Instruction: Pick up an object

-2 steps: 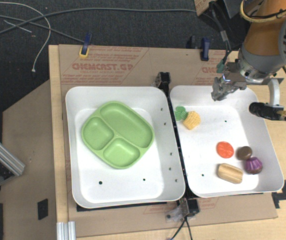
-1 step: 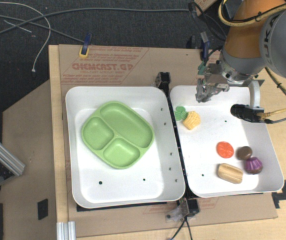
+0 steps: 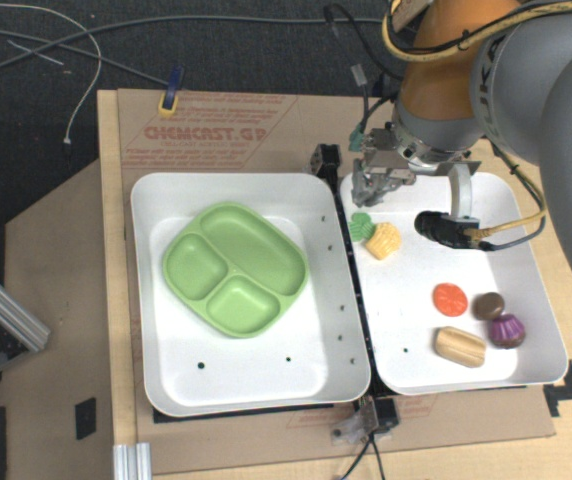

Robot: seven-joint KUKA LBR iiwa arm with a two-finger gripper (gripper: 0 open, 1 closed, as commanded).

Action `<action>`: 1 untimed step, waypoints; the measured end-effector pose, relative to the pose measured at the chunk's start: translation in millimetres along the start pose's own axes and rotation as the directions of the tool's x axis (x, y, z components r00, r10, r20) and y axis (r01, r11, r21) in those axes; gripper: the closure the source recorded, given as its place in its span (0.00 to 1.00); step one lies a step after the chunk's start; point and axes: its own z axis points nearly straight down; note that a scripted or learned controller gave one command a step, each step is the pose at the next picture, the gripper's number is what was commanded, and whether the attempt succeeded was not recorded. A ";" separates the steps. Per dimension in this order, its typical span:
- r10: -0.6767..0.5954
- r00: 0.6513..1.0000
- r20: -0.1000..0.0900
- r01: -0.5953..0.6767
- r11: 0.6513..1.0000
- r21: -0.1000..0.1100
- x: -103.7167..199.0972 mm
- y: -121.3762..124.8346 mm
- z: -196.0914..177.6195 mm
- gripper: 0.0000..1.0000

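Observation:
My gripper (image 3: pixel 370 194) hangs over the far left corner of the right bin (image 3: pixel 526 268), below the orange band of the arm. Just in front of it lie a small green piece (image 3: pixel 362 225) and a yellow corn-like piece (image 3: pixel 383 240), touching each other. Nearer the front right of that bin sit an orange-red disc (image 3: pixel 450 299), a brown ball (image 3: pixel 488 306), a purple piece (image 3: pixel 507 330) and a tan bread-like piece (image 3: pixel 460 346). Nothing shows in the gripper's grasp.
A green divided plate (image 3: pixel 234 268) lies in the left bin (image 3: pixel 156 368). A black cable with a connector (image 3: pixel 446 229) droops over the right bin's far side. The bins stand on a cardboard sheet (image 3: pixel 216 128).

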 end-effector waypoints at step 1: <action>0.001 1.000 0.001 -0.001 1.000 0.000 49.7 -2.3 1.2 1.00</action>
